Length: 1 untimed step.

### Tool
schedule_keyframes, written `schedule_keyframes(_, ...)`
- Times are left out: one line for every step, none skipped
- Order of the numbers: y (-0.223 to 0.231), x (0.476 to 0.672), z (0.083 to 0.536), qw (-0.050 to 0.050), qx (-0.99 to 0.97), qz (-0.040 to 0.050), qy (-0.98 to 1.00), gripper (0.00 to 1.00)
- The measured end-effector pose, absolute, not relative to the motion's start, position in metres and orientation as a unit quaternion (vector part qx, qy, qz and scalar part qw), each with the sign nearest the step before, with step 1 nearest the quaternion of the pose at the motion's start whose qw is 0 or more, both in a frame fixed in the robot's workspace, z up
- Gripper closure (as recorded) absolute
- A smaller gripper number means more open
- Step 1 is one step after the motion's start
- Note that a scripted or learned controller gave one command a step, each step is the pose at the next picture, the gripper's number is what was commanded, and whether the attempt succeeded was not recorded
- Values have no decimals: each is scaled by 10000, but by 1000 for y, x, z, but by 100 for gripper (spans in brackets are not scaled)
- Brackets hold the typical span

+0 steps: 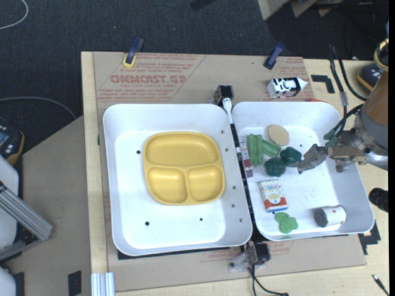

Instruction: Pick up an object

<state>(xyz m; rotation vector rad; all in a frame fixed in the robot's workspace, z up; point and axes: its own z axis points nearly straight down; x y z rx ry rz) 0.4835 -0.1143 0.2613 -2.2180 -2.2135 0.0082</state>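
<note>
Camera view: fixed overhead, slanted, two white bins side by side on the counter [185, 63].
Left bin [123, 184]: one yellow three-compartment tray [183, 167], long axis running left-right.
Right bin [308, 196]: seven loose objects.
Green items: one ribbed green piece [254, 148], long axis near-far; one pale green piece [270, 147] lying diagonal beside it; two dark green lumps [273, 166]; one bright green bumpy piece [286, 222] at the near edge.
Tan disc [278, 134]: one, far side, touching the pale green piece.
Carton [272, 196]: one, white and orange, long axis near-far.
Cylinder [329, 215]: one, white with grey cap, lying left-right, cap pointing left.
End effector [307, 161]: low over the right bin, just right of the dark green lumps; nothing visibly held, finger spacing unreadable.
</note>
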Motion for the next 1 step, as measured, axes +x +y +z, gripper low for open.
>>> schedule_keyframes(-114,485,265,2,-7070,-1,-7072,0)
